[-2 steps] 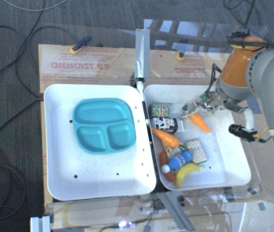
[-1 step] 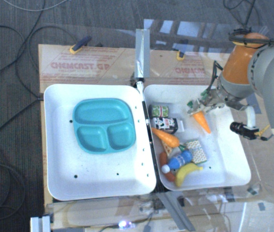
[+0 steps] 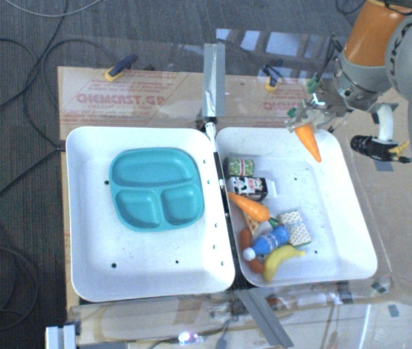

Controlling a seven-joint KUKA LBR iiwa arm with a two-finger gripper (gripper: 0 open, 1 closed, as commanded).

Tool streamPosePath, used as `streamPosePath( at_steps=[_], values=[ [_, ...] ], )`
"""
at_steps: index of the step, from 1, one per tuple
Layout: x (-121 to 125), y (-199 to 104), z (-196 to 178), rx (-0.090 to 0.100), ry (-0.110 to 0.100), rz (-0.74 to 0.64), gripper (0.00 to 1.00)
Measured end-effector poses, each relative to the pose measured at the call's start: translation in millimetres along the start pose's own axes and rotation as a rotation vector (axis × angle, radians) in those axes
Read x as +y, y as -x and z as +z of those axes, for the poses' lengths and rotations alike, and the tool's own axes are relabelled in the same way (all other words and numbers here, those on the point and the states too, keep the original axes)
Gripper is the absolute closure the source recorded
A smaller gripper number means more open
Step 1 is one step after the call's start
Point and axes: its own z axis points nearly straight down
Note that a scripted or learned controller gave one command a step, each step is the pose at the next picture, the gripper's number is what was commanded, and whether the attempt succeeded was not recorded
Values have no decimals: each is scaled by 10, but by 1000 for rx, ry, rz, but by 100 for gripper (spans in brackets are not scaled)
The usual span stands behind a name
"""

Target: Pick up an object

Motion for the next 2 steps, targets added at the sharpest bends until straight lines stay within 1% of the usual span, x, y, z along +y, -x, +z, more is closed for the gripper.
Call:
streamPosePath(
  at_steps=[1,2],
  values=[
    [-1,2,0,0,0,0,0],
    [-454,-40,1377,5,0,-35,0]
  ],
)
